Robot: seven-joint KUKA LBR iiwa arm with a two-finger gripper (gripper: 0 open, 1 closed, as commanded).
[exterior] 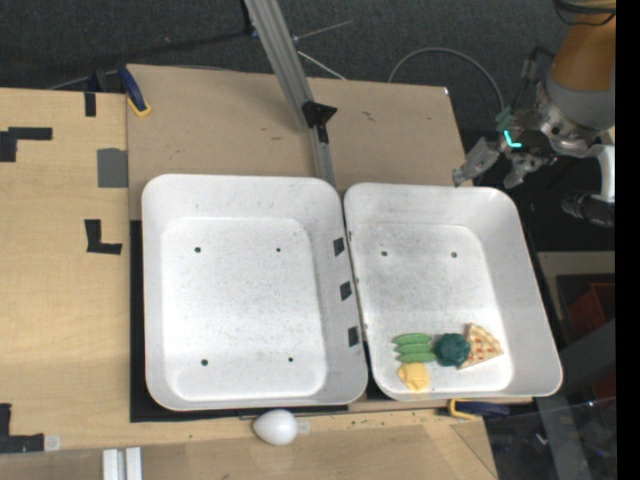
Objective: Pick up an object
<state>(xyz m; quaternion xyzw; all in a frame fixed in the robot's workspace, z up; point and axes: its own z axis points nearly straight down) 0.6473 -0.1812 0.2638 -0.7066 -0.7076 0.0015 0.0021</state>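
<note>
One claw (492, 160) hangs at the upper right of the camera view, beyond the far right corner of the right bin (520, 238) and clear of its rim. Its two dark fingers appear spread apart with nothing between them — the claw holds no object. A small teal light glows on the wrist just above it, and the orange band (585, 58) of the arm sits higher still.

Nearest the claw, the far half of the right bin is bare. All candidate objects lie bunched at the bin's near edge, well apart from the claw: a green pod (412, 345), a yellow piece (414, 375) just below it, a dark teal lump (452, 349) touching both, and a pizza slice (484, 346) against the lump's right side. The left bin (160, 268) lies beside the right one. A white egg (276, 427) rests on the counter (230, 118), outside both bins.

Recommended procedure: travel over the cluster before descending, and select an outer item — the pizza slice or the yellow piece — since the lump is hemmed in. Align the fingers so that neither lands on a neighbour; the near wall limits clearance.
</note>
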